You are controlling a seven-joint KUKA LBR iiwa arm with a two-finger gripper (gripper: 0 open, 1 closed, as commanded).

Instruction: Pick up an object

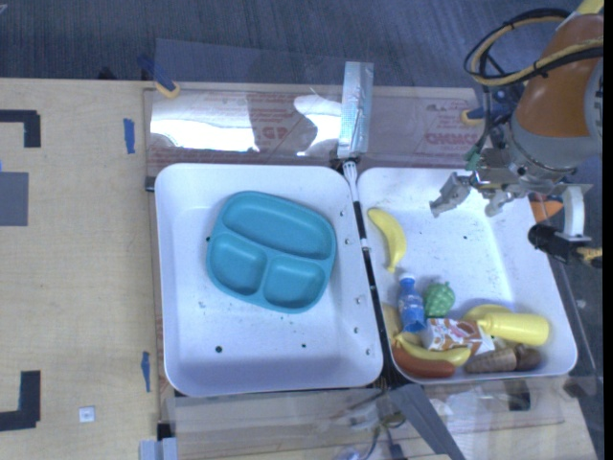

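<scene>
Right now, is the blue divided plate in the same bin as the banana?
No, the blue plate lies in the left bin; the banana is in the right bin.

You see two smooth white plastic bins (182,353), faintly speckled. The blue divided tray (271,250) in the left one looks like matt plastic. In the right bin, the yellow banana (387,236) and yellow bottle (517,327) look like glossy plastic. The far wall is clear, shiny sheeting (239,123); the bench (72,257) at left looks like pale, matt wood.
</scene>
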